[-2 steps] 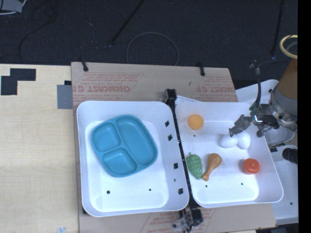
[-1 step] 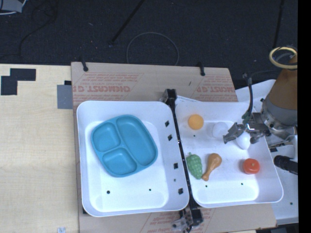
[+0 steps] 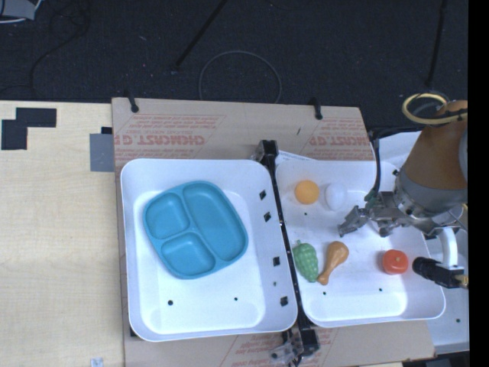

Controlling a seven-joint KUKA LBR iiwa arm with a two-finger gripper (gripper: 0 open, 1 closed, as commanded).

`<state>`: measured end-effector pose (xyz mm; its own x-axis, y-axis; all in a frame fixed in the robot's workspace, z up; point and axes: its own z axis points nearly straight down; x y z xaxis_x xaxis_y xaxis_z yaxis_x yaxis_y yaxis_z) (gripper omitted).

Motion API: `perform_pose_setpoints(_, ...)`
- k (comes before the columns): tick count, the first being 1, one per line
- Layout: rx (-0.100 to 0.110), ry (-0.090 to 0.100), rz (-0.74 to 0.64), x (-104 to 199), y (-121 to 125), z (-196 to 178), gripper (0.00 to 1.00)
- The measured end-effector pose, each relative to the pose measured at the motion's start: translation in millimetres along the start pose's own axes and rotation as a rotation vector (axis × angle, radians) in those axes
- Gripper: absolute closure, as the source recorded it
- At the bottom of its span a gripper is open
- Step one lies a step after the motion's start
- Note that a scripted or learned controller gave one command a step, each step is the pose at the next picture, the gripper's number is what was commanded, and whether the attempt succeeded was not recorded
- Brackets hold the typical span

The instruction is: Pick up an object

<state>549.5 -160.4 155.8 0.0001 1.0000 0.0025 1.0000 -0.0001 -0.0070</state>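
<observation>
Blue divided plate (image 3: 195, 228) in white left bin (image 3: 153, 312). Right bin (image 3: 367, 312): orange ball (image 3: 306, 192), white ball (image 3: 335, 196), green vegetable (image 3: 306, 261), tan drumstick (image 3: 333, 260), red tomato (image 3: 395, 261).

Mirrored red print on the cardboard sheet (image 3: 229, 132) under the bins; wording not legible

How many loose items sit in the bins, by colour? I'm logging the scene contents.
Blue: 1, the divided plate in the left bin.
Orange: 1, the ball.
White: 1, the round item beside it.
Green: 1, the bumpy vegetable.
Tan: 1, the drumstick.
Red: 1, the tomato-like piece.
Total: 6
</observation>
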Motion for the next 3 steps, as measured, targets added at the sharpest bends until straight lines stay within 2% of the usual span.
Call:
perform_pose_setpoints(1,0.001,0.001,0.001,10.3,-0.1,57.6,0.0)
perform_pose_setpoints(2,-0.001,-0.001,0.008,8.1,0.3,44.3,1.0)
perform_pose_setpoints(3,-0.009,-0.003,-0.001,6.8,1.2,-18.9,1.0)
